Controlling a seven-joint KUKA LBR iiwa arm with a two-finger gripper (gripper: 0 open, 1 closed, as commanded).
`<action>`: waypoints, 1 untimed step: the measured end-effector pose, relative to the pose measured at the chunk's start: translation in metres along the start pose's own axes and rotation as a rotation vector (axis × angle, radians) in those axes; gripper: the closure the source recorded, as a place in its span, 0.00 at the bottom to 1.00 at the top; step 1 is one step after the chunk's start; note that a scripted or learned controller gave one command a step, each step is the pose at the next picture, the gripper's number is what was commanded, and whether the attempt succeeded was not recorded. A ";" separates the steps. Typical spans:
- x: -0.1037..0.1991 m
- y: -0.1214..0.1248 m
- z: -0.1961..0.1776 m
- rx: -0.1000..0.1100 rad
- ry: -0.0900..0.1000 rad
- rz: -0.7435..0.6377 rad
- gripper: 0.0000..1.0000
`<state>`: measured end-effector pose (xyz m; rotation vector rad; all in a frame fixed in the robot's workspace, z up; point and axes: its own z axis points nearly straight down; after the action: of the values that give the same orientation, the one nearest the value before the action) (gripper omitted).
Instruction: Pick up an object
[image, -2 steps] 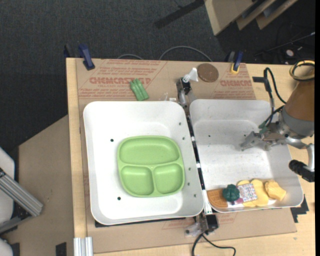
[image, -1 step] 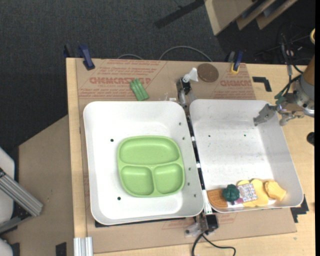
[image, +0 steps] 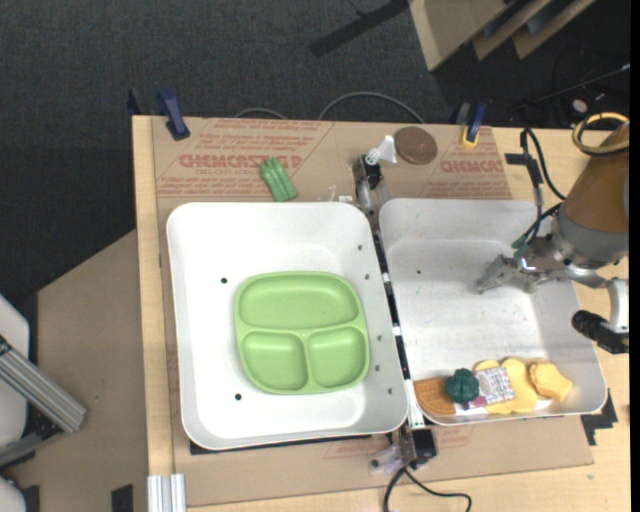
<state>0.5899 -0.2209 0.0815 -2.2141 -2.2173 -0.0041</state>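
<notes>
Hand (image: 497, 276) over right bin (image: 440, 240), near its far right edge, fingers spread apart, nothing between them. Toys (image: 495, 387) heaped along bin's near edge, well apart from hand. Green tray (image: 299, 331) in left bin (image: 200, 250). Pick not begun; reach, descent, grasp remain.

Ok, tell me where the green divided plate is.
In the camera view, the green divided plate lies flat in the middle of the left white bin, across the divider from the right bin, where the gripper is.
</notes>
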 end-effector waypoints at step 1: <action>-0.003 0.039 -0.095 -0.016 -0.012 -0.001 0.00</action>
<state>0.6291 -0.2240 0.1766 -2.2270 -2.2331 -0.0086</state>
